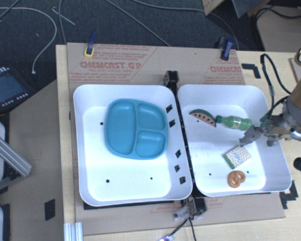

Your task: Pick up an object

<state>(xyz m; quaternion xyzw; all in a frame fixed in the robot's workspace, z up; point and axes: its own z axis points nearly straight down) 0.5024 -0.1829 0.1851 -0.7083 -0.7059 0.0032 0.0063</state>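
The right bin (205, 97) holds a watermelon slice (203, 118), a green bottle (233, 121) lying on its side, a green-and-white checked packet (237, 156) and a small pretzel (236, 178). My gripper (259, 137) hangs over the bin's right side, just right of the bottle and above the packet. Its two fingers (248, 137) are spread apart, open, with nothing between them.
In the left bin (90, 149) lies a blue divided plate (136, 128). A black divider with clips (179, 134) runs between the bins. The arm's wrist and cables (291, 119) come in over the right bin's right rim.
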